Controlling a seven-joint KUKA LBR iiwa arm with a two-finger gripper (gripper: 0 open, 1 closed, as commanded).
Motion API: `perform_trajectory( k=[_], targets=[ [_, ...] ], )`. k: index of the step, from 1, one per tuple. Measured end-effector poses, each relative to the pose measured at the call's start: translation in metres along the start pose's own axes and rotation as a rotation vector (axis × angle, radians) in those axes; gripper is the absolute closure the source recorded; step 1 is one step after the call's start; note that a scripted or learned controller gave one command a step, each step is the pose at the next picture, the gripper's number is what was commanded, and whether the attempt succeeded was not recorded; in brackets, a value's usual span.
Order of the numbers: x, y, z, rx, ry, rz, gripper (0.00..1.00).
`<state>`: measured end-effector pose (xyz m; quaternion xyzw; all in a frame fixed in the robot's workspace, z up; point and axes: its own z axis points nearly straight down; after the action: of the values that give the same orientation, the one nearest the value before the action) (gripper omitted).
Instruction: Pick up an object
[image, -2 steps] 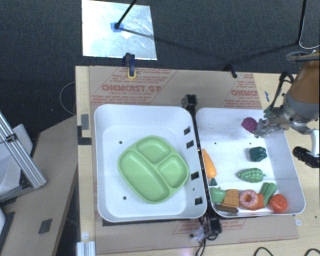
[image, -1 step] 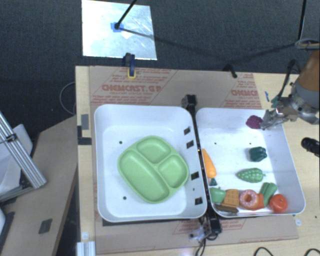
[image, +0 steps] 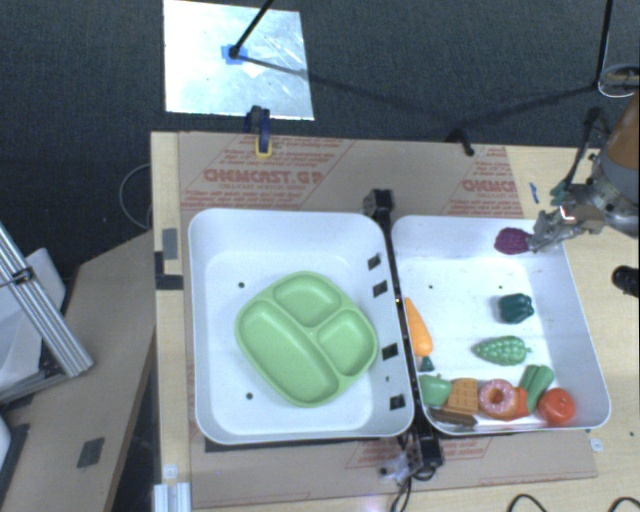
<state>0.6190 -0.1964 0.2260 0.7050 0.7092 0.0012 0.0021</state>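
The right bin (image: 455, 262) holds toy foods. A purple piece (image: 512, 241) lies near its far right corner. A dark green pepper (image: 516, 308) and a pale green bumpy piece (image: 500, 350) sit below it. An orange carrot (image: 418, 326) rests against the left wall. Along the near edge lie a green piece (image: 434, 388), a tan waffle (image: 462, 395), a pink donut (image: 497, 398), green pods (image: 537, 380) and a red tomato (image: 557, 405). My gripper (image: 550, 230) hangs over the bin's right rim, just right of the purple piece, and I see nothing held in it.
The left bin (image: 230, 250) bears a light green divided plate (image: 306, 338). A black divider with clips (image: 385, 270) runs between the bins. The arm (image: 610, 190) enters from the right. A blue and yellow clamp (image: 260, 130) sits at the bench's far edge.
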Motion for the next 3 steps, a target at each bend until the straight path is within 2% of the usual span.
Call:
perform_trajectory(
  k=[2, 3],
  targets=[
    [0.105, -0.011, 0.016, 0.005, 0.003, -0.003, 1.0],
    [0.159, -0.017, 0.001, 0.003, 0.003, -0.004, 1.0]
  ],
)
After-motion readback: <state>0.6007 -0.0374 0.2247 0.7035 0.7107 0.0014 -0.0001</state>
